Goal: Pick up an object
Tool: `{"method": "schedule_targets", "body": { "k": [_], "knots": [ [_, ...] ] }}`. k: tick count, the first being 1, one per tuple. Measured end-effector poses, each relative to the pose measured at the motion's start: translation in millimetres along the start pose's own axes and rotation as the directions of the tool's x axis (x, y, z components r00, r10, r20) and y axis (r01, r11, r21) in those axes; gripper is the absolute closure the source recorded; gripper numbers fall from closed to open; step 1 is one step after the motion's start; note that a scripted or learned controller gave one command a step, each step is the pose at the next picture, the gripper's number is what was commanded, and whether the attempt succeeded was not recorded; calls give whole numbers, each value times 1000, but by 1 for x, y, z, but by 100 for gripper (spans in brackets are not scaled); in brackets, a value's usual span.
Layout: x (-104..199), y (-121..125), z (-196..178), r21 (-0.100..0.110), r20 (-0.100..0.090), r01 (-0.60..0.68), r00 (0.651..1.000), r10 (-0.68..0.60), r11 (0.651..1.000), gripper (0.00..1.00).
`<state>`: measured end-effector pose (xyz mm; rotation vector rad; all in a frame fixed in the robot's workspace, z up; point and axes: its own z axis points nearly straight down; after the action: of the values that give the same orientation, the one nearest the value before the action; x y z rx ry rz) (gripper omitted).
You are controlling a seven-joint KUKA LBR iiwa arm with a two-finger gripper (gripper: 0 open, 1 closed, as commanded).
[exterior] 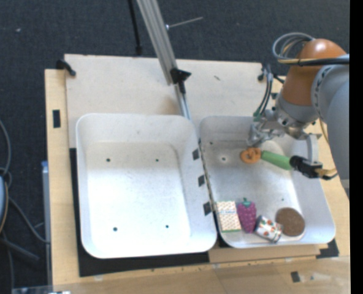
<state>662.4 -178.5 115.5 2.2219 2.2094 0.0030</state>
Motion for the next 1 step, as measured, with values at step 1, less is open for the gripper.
{"method": "schedule_targets", "body": {
  "k": [1],
  "knots": [
    [-5, 4, -66, -2, -2, -1, 1000, 1, 1000, 100]
  ]
}}
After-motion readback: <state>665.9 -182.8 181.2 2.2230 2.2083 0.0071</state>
